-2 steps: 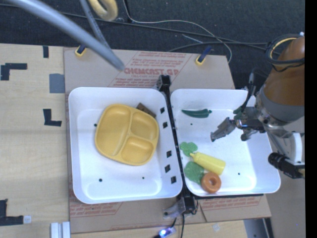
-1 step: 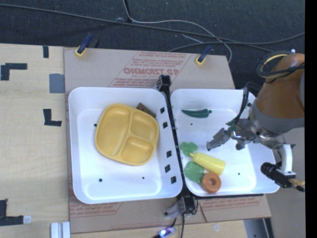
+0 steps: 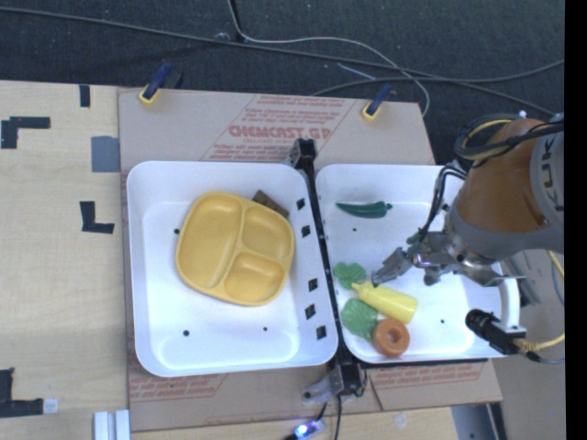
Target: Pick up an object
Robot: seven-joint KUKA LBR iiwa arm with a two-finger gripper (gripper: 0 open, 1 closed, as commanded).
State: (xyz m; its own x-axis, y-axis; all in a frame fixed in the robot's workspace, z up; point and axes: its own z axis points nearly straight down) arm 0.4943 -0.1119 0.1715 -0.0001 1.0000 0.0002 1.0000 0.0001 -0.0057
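- jaws state: cannot tell, gripper [image 3: 396, 266] low in right bin [image 3: 440, 191], nothing visibly held
- yellow corn toy [image 3: 385, 299] just beside, touching orange ring [image 3: 392, 336]
- likely light, stiff, slick plastic; grip mid-body across width
- yellow tray [image 3: 236, 247] in left bin [image 3: 147, 246]

Two shallow white plastic bins side by side: left bin [image 3: 147, 273], right bin [image 3: 426, 183]. Both sit on a brown cardboard sheet with red print [image 3: 275, 126], held by two yellow-and-blue clamps [image 3: 156, 82] [image 3: 378, 103]. Black cables [image 3: 303, 39] cross the dark carpet floor [image 3: 110, 26]. Light wooden table [image 3: 46, 273] left.

Tray [image 3: 237, 247] left bin — toys [image 3: 384, 301] right
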